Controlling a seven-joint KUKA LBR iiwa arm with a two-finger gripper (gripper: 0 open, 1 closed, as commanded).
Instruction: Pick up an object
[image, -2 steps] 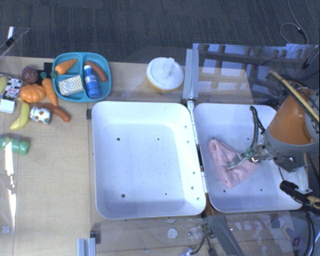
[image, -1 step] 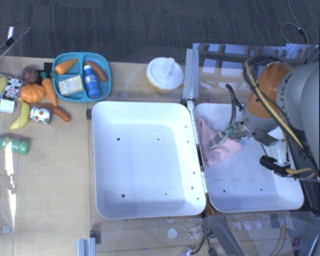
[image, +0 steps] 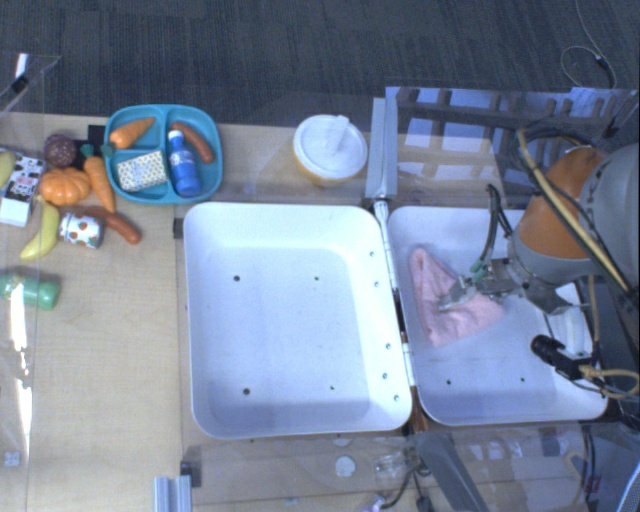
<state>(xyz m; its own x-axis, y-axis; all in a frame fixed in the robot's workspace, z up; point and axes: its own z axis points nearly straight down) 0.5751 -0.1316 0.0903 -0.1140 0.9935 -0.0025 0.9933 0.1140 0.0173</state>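
While the wooden bench (image: 90, 400) stretches pale and smooth under everything, the two white bins take up most of it. Largest is the left bin (image: 290, 320), a shallow, glossy plastic tray with rounded corners and a few small dark holes dotted over its floor. Just beside it, their rims almost touching, sits the right bin (image: 500, 390), same make and same soft sheen.

Reaching in from the right comes the arm (image: 585, 215), bulky and grey with a rounded orange band above the wrist, with black and yellow cables looping round it. Its gripper (image: 472, 285) is down inside the right bin, at the edge of a pink cloth (image: 445, 300). That cloth is soft and crumpled, bunched in folds and narrowing to a point at its far end; it lies on the bin floor toward the left wall. Whether the fingers are spread or closed on the fabric I cannot tell from here.

Behind the left bin, a teal divided plate (image: 165, 155) of shiny plastic holds toy food, a carrot, a sausage and a small blue bottle among it. Next to it stands a round white lidded cup (image: 330, 148) with a yellow base. More toy pieces lie scattered at the far left: a little orange pumpkin (image: 65, 187), a banana (image: 42, 238) and a green cylinder (image: 35, 291). No lettering is legible on any of them.
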